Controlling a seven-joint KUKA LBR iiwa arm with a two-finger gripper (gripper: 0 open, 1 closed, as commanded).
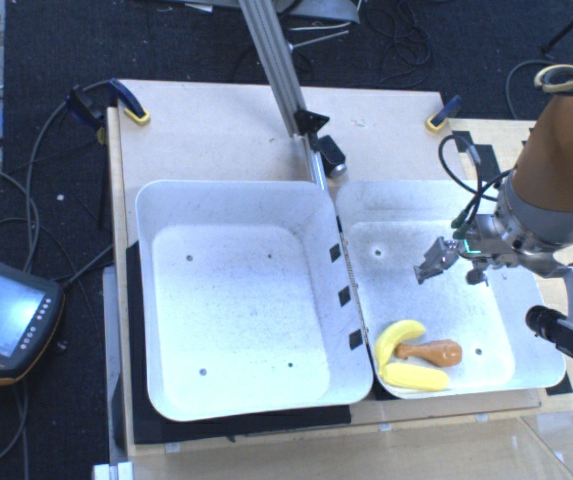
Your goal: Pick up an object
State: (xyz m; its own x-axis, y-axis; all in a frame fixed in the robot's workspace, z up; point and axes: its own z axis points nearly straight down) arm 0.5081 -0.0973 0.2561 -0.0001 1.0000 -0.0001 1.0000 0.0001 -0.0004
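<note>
Yellow curved bananas [403,353] flank smooth brown drumstick [434,352].

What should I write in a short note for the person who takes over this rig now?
Claw: it hovers over the right bin, and nothing is seen between its fingers.
Objects: two yellow bananas and a brown drumstick-shaped toy lie together at the near edge of the right bin, nearer to the camera than the claw.
Done: no object is picked up yet.
Left: move the claw over the pile, descend, grip one object and lift it.
</note>
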